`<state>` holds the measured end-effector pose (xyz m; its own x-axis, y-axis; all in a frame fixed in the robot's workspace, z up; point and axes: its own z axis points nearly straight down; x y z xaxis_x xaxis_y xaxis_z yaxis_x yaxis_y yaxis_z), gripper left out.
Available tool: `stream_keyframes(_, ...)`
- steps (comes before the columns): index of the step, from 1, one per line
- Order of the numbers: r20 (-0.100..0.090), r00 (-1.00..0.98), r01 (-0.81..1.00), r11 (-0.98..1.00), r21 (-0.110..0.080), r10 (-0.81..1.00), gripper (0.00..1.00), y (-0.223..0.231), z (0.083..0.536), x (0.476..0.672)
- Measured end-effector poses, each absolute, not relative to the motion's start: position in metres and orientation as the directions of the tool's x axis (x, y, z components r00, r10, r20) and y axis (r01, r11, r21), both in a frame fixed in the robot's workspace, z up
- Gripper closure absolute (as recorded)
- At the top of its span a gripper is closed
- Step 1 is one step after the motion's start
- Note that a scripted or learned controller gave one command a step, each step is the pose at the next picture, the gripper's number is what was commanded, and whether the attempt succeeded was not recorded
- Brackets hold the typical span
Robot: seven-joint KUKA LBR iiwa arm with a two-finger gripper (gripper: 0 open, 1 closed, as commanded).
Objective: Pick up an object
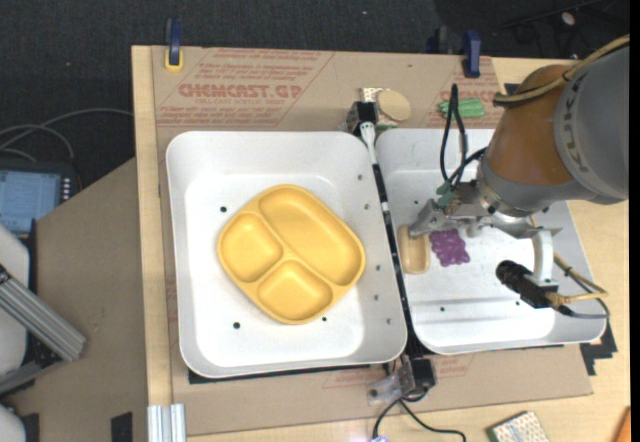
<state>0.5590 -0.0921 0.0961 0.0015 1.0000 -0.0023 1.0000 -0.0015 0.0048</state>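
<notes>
In the right bin [480,318], a purple lumpy object [451,249] lies near the left wall. A tan, bread-coloured object [414,252] rests right beside it, against the divider. My gripper [456,221] hangs just above the far edge of the purple object, at the end of the grey arm with its orange band [530,140], which reaches in from the right. Nothing is visibly held in the gripper. The arm's body hides the back right part of this bin.
The left bin [200,170] holds a yellow three-compartment plate [290,252] in its middle. A black cylindrical piece [524,284] with a yellow cable juts out below the wrist, over the right bin's floor. Clamps and small fittings sit along the bench's far edge.
</notes>
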Motion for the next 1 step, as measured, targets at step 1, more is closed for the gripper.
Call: stream_keyframes(1,0.001,0.008,1.000,-0.008,0.004,1.000,0.00,-0.1306,0.0878,0.4787)
